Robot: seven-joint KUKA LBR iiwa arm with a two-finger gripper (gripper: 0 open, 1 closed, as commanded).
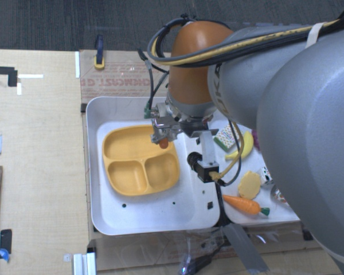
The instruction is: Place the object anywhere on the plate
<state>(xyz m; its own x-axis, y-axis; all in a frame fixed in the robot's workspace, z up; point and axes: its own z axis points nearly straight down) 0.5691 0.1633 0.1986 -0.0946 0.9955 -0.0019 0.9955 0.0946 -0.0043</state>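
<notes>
- A small orange-red object [163,144] sits at the tip of the tool [162,137], over the right edge of the plate's large far compartment; it looks rounded, though too little of it shows to name it.
- The tool appears clamped on that small object — the fingers are mostly hidden under the wrist hardware, so this is only how it looks.
- One plate [140,168]: yellow, rounded, divided into three compartments — one long one on the far side, two smaller ones on the near side. It lies in the left bin [103,211].
- Two white bins side by side; the right bin [275,213] is largely covered by the arm [264,73].
- In the right bin: one banana [246,145], one carrot [243,205] with a green tip, one pale yellow wedge-like piece [249,185], and one small green-and-white item [225,137] beside the banana.
- A cardboard sheet [117,76] on the bench beyond the bins carries red printed lettering, mirrored and not readable.
- One yellow-and-blue clamp [99,53] stands at the cardboard's far edge.
</notes>
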